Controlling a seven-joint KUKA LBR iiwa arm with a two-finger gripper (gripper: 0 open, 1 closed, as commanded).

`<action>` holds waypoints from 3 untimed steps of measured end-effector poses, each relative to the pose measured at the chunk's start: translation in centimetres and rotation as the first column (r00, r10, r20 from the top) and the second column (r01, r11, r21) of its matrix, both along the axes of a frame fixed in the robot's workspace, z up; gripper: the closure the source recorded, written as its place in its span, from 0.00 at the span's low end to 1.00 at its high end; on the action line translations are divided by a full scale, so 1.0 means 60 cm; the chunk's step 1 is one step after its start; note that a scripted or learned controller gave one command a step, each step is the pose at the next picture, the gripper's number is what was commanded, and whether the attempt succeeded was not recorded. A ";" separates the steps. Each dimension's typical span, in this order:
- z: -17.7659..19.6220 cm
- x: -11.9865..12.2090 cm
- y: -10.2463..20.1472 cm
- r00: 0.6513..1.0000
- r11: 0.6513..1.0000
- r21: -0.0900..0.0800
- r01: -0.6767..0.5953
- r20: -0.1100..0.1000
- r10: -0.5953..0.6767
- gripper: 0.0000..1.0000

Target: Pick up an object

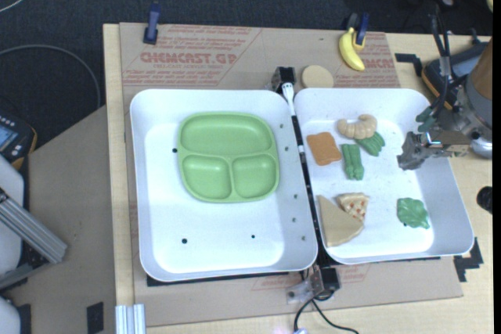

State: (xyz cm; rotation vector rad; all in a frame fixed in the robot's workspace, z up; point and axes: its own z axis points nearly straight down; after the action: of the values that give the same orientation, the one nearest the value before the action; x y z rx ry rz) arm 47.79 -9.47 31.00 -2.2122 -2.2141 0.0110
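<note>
- Your pincer (412, 152) hangs over the right bin (446, 192), near its right wall; whether it is open or closed cannot be told from this slanted view, and nothing shows in its grasp.
- Your arm (477, 102) comes in from the right edge, grey, with cables running up from the wrist.
- Just below the pincer, apart from it, a green leafy piece (412, 212) lies on the bin floor.
- Toward the bin's middle, a pale croissant (358, 126) touches a green pod (373, 142).
- Left of those, an orange square (322, 148) lies flat, with a second green pod (352, 161) just beside it.
- At the bin's lower left, a pizza slice (354, 206) rests against a tan wedge (337, 226).
- Your left bin (156, 192) holds a green divided plate (228, 156), lying flat toward the top.
- Behind the bins, on the table (196, 55), a banana (351, 51) sits near a blue clamp (360, 26), and a tan disc (317, 77) lies near the gap between the bins.
- Another blue clamp (152, 24) grips the table's far left corner.
</note>
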 end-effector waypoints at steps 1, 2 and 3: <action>-0.120 0.010 0.117 1.000 1.000 0.001 -0.006 0.003 0.006 1.00; 0.035 0.004 0.218 1.000 1.000 0.000 -0.008 0.025 0.008 1.00; -0.055 0.010 0.328 1.000 1.000 -0.002 -0.006 0.006 0.006 1.00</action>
State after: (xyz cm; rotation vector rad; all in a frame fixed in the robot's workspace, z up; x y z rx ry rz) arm 48.41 10.21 27.72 -2.2099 -2.2240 0.0064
